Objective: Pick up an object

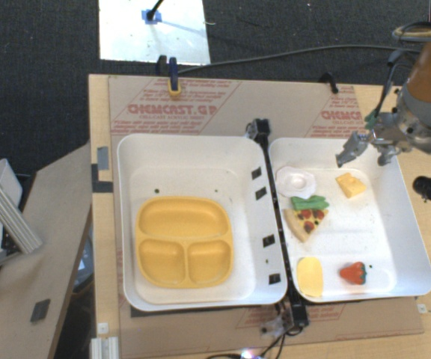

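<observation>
The right bin (pixel 410 230) holds several toy foods: a white fried egg (pixel 294 179), a yellow cheese wedge (pixel 351 185), a green vegetable piece (pixel 310 203), a pizza slice (pixel 307 222), a pale yellow oval (pixel 310 275) and a red strawberry (pixel 354 273). My gripper (pixel 367 154) hangs over the bin's far edge, just above and behind the cheese wedge. Its two fingers are spread open with nothing between them.
The left bin (pixel 133 170) carries a yellow divided plate (pixel 185 240). A black divider strip (pixel 273 215) runs between the bins. The arm's grey body (pixel 429 88) fills the upper right. A cable crosses the bench behind the bins.
</observation>
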`<state>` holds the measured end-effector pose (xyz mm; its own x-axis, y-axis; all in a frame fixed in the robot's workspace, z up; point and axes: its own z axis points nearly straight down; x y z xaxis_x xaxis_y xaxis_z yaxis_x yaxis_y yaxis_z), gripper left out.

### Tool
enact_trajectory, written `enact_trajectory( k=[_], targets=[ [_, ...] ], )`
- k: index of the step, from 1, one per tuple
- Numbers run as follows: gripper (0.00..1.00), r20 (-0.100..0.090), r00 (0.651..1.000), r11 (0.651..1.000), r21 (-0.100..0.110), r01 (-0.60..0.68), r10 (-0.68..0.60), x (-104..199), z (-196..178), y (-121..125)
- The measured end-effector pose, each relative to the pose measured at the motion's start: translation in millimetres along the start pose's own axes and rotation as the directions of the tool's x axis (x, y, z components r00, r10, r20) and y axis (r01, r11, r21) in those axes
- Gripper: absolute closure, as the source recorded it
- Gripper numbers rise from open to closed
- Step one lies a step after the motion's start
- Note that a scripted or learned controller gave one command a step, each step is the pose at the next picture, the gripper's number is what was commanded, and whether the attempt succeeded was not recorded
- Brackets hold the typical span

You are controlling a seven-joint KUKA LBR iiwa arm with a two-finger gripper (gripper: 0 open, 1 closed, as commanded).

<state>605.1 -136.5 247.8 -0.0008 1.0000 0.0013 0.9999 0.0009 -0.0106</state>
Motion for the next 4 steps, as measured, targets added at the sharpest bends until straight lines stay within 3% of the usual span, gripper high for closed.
enact_trajectory(
  k=[1, 3, 4],
  targets=[
    [0.00, 0.002, 1.000, 1.000, -0.012, 0.002, -0.002, 0.5, -7.3, 2.1],
    [0.00, 0.001, 1.000, 1.000, -0.009, 0.000, 0.000, 14.8, 109.6, -1.5],
    [0.00, 0.000, 1.000, 1.000, -0.018, -0.002, 0.003, 15.5, 158.1, 1.7]
  ],
)
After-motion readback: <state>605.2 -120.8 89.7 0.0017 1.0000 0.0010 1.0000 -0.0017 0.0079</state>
